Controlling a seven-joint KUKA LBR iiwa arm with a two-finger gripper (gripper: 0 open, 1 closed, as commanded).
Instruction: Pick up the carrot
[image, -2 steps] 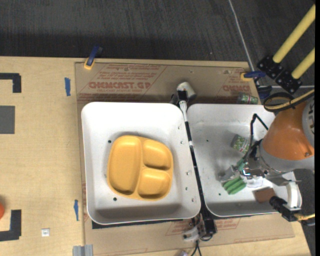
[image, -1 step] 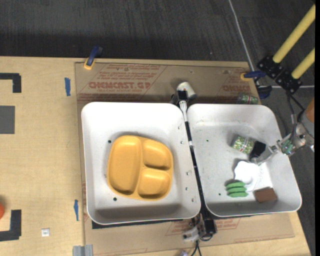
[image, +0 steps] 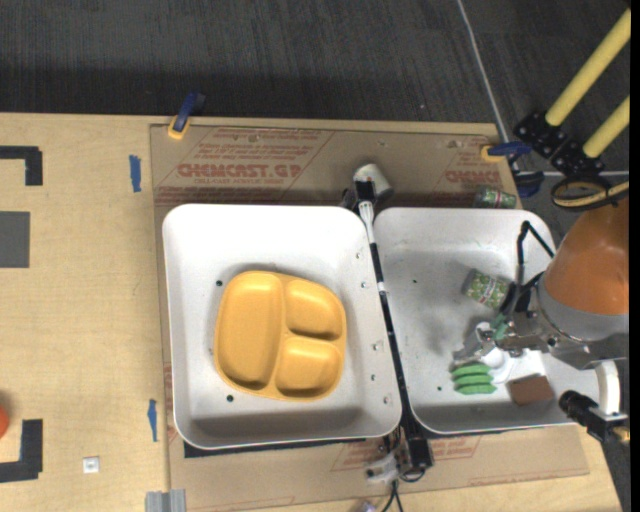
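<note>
Camera view: gripper (image: 487, 350) hangs low in the right bin (image: 430, 240) just above a green ridged thing (image: 473, 379); can't tell how the jaws are set. An orange-red blob (image: 3, 422) at the surface's far left edge, well apart, could be the carrot, can't tell.

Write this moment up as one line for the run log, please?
arm: over right bin | gripper: low, by green item | brown block: beside | yellow tray: left bin | carrot: not identified
</note>
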